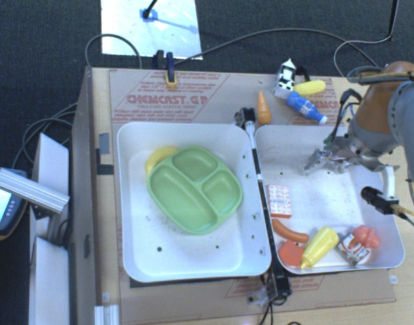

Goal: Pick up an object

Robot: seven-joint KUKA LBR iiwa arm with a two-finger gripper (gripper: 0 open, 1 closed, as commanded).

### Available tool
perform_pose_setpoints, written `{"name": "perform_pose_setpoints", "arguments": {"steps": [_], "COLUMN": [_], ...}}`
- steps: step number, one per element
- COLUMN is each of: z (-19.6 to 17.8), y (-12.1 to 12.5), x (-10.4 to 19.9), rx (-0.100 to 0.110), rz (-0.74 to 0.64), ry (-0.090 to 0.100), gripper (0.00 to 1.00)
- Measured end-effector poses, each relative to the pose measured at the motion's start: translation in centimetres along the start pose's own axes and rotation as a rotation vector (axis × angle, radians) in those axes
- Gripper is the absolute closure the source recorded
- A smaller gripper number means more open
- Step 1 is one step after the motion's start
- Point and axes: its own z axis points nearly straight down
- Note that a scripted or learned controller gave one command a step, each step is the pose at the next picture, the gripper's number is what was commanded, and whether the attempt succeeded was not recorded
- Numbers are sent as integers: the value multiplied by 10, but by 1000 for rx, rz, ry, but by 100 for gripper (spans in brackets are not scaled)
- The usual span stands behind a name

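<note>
Fixed high over the counter (193,93), looking down at a slant.

Set far enough back to take in both white bins whole, left bin (135,202) and right bin (328,195), side by side, plus dark floor beyond the far edge; arm (389,114) entering from the right.

— What do you see on the bench (193,90)?
— Two white bins side by side: the left bin (135,249) and the right bin (396,246). Behind them, on the bare top, you have an orange carrot (263,108), a blue bottle (305,107), a yellow piece (309,87) and a black-and-white toy (286,75).
</note>
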Motion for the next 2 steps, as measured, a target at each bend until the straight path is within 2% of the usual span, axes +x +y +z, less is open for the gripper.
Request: {"name": "perform_pose_setpoints", "arguments": {"steps": [1, 2], "z": [0, 0], "y": [-65, 3], "x": [65, 39], "rx": [0, 1], "rz": [4, -1], "ry": [-5, 1], "gripper": [0, 0]}}
